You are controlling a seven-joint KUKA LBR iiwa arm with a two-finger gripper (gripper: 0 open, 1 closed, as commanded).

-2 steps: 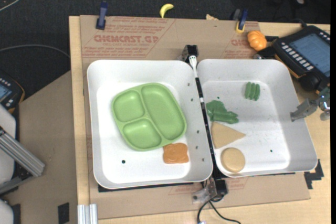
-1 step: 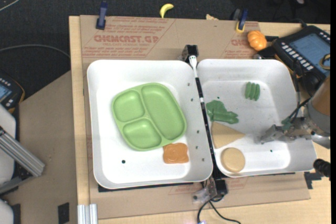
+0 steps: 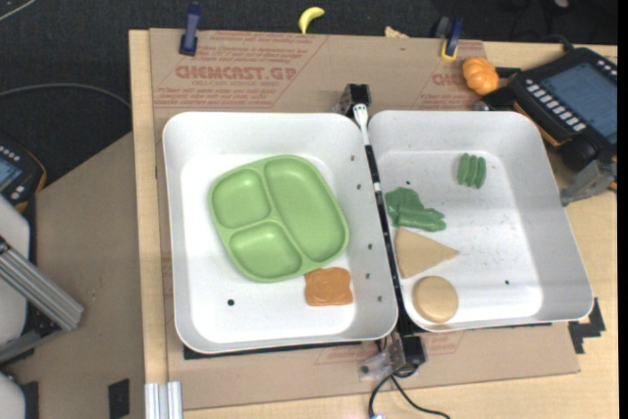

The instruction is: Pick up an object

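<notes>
Lying loose in right bin: green pod, tan wedge, round biscuit; spaced apart, presumably for access. End effector state: cannot tell.

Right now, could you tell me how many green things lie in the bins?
3: a green plate in the left bin; a leafy piece and a ridged piece in the right bin.

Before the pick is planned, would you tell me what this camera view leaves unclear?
- Green divided plate: its lower right corner meets the orange food piece; touching or overlapping cannot be told.
- Dark green item: too small and blurred to identify; its lower edge meets the tan wedge.
- Round tan piece: too blurred to name.
- Handheld controller: cut off by the right edge.
</notes>
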